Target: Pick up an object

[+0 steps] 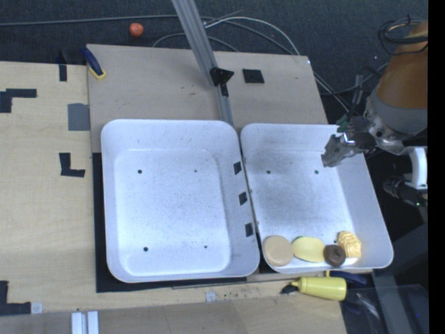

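Along the near edge of the right bin (306,186) lie several small objects: a tan round piece (277,250), a yellow-green oval piece (308,249), a dark brown ring-like piece (335,255) and a yellow ridged piece (349,243). My gripper (335,151) hangs over the far right part of that bin, well away from the objects, with nothing seen between its fingers. The arm comes in from the right, its orange band at the frame's edge.
The left bin (170,200) sits beside the right one. A yellow tool with a black tip (320,287) lies on the bench just in front of the right bin. A slanted metal pole (201,40) crosses the back. A small orange ball (136,28) lies far behind.
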Controlling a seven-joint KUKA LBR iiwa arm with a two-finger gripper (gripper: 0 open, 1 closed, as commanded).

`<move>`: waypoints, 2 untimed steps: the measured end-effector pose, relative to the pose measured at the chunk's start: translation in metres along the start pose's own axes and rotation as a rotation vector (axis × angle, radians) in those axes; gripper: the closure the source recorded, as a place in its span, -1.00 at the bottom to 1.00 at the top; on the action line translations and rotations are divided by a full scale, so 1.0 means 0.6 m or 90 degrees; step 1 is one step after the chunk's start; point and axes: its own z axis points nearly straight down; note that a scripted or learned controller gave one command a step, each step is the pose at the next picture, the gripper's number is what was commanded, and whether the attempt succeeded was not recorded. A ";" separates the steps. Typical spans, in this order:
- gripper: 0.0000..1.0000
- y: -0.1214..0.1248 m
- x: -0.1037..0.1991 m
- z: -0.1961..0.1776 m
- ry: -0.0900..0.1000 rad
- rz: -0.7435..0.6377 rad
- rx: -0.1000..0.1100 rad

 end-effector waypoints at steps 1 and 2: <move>1.00 0.007 0.080 -0.003 0.001 -0.003 0.003; 1.00 0.023 0.177 0.017 0.001 -0.003 0.003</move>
